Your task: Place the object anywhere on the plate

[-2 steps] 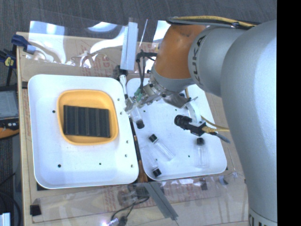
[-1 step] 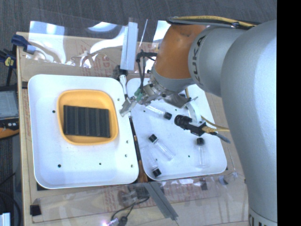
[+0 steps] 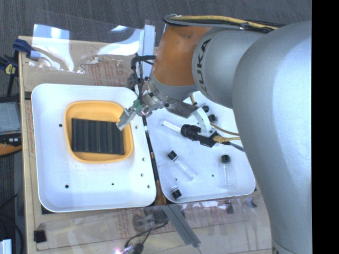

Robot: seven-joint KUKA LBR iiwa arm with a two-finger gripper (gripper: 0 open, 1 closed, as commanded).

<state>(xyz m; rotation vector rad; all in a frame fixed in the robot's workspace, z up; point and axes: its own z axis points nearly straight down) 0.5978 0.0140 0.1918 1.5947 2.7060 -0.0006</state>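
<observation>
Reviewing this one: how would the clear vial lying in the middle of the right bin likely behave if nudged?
The clear vial looks cylindrical and lies on its side, so it would probably roll. It seems small and thin-walled, likely light. Its smooth surface may slip between fingers.

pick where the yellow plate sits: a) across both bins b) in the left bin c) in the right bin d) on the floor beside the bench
b: the yellow plate lies flat inside the left bin, while the right bin holds small clear vials with black caps.
</observation>
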